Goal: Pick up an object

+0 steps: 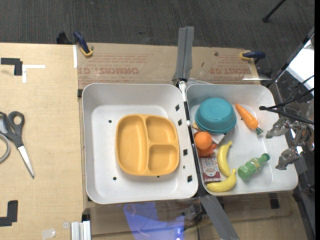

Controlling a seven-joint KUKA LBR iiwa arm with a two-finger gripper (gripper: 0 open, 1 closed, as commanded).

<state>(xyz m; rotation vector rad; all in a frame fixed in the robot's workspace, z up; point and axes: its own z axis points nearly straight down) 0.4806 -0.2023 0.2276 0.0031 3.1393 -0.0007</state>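
The right bin [280, 181] holds a teal bowl [216, 115] turned upside down, a carrot [247, 117], an orange fruit [203, 140], a banana [226, 171], a small green bottle [253, 166] and a red and white packet [210, 166]. My gripper [280, 147] hangs over that bin's right rim. Its two metal fingers [276, 130] are spread apart with nothing between them. The green bottle lies just left of the lower finger, and the carrot is up and to the left of the upper one.
A yellow divided plate [148, 145] fills the middle of the left bin [95, 149]. Scissors [17, 139] lie on the wooden bench at far left. Blue clamps [82, 43] hold cardboard behind the bins. A grey bar [185, 54] runs back from the divider.
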